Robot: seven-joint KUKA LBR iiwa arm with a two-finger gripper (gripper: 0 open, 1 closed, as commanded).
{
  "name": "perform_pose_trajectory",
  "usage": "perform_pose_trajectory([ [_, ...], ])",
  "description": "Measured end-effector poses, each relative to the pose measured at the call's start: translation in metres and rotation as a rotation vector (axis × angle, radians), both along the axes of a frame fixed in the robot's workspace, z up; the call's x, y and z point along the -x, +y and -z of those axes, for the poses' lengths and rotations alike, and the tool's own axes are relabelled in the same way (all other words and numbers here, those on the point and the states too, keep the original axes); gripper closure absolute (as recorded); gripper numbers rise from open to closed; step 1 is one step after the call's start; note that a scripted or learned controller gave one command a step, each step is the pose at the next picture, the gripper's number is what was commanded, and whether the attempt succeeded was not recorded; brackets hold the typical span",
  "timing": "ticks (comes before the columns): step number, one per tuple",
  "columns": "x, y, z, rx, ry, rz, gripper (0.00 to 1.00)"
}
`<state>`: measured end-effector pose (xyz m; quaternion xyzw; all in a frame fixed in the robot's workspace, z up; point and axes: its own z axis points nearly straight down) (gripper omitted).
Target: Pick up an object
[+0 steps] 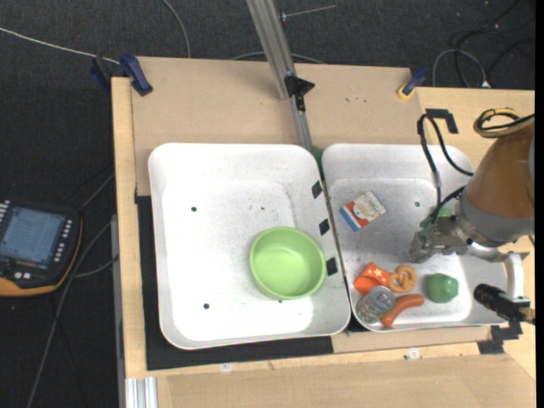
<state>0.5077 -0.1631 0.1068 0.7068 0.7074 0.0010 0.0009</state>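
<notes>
My gripper [425, 246] hangs low over the right bin [399, 164], near its right side, below the orange band of the arm [503, 185]. Just in front of it lie a green ball [441, 287], a pretzel-like ring [405, 276] and an orange piece [372, 276]. A red sausage-shaped thing [401, 308] rests against a grey round piece [375, 303] at the bin's front edge. A white packet with red and blue print [363, 210] lies to the gripper's left, apart from it. I see nothing held.
A green bowl [287, 263] sits in the left bin [212, 185] near the divider. A metal pole [272, 32] slants in from the top. A black cable [432, 155] loops above the wrist. A handheld pendant [34, 245] lies off the bench at left.
</notes>
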Motion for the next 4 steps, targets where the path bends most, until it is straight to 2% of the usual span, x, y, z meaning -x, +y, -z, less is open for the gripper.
perform_pose_trajectory([
  [1, 0.007, 0.003, -0.046, 0.001, -0.002, 0.000, 1.00],
  [2, 0.003, 0.008, -0.090, 0.001, -0.002, 0.000, 1.00],
  [3, 0.007, 0.012, -0.151, 0.001, -0.004, 0.000, 1.00],
  [4, -0.004, 0.057, -0.155, -0.001, 0.002, -0.004, 1.00],
])
